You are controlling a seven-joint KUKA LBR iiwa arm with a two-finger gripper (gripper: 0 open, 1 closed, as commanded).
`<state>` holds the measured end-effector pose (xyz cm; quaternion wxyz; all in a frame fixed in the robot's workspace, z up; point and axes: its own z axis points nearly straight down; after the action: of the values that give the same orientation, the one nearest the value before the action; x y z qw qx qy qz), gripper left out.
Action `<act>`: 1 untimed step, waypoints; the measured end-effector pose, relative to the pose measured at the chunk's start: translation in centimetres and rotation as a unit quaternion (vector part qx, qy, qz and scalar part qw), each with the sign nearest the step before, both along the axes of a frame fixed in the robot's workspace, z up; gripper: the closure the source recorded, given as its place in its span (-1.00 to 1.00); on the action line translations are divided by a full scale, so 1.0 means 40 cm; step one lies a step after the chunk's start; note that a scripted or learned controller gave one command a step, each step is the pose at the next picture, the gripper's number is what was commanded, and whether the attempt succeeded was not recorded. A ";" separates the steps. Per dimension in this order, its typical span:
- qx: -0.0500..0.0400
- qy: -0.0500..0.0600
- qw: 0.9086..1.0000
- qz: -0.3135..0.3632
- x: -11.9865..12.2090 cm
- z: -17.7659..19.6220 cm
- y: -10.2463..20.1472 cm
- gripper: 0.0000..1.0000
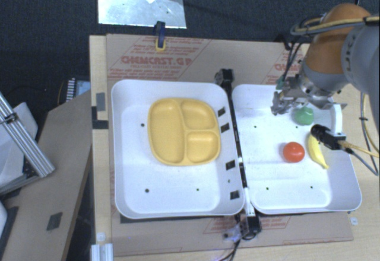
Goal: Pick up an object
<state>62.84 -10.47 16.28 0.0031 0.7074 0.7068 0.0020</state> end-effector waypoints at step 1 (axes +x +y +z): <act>0.000 0.000 1.000 0.002 0.005 0.137 -0.001 1.00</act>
<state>63.04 -10.49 21.75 0.0033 0.7057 0.7084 0.0023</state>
